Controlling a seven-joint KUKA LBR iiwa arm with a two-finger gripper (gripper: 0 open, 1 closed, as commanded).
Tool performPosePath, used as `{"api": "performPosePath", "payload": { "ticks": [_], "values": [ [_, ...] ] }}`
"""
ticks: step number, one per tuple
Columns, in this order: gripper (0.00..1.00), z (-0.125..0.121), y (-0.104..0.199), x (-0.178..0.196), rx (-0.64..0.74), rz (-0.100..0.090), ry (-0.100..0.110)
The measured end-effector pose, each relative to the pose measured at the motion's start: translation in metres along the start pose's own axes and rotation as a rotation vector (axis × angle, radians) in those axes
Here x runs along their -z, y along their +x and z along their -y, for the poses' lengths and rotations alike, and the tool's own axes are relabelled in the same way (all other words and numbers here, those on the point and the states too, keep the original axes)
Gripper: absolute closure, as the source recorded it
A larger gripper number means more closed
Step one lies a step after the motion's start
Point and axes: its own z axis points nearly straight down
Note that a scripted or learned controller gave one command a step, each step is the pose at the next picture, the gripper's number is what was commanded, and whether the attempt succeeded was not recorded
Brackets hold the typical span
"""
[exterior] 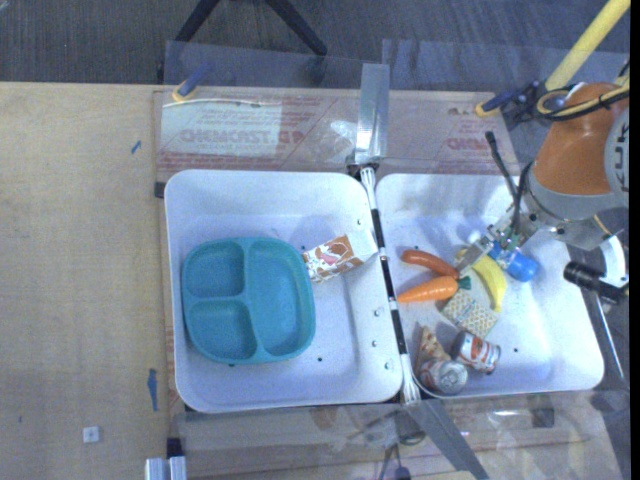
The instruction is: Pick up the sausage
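The sausage [430, 262] is a short, slim piece, red-orange in colour, with rounded ends and a smooth skin. It lies flat on the floor of the right bin [560, 358], in that bin's upper left part, a little right of the frame's centre. Its long axis runs nearly left to right, with the right end dipping slightly toward the bottom of the frame. Just below it lies an orange carrot [428, 290] with a green tip, roughly parallel; the two sit close together, though whether they touch cannot be told. The sausage's right end comes near a yellow banana [490, 280]. It rests free on the white bin floor.
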Motion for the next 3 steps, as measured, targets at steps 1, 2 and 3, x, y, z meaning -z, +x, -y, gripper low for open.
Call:
{"api": "performPosePath", "payload": {
  "ticks": [1,2,3],
  "values": [
    [0.00,0.027,0.003,0.145,0.056,-0.001,0.001],
    [0.00,0.052,0.100,0.122,0.044,-0.005,0.003],
    [0.00,0.053,0.156,0.134,0.002,-0.006,0.005]
  ]
}}
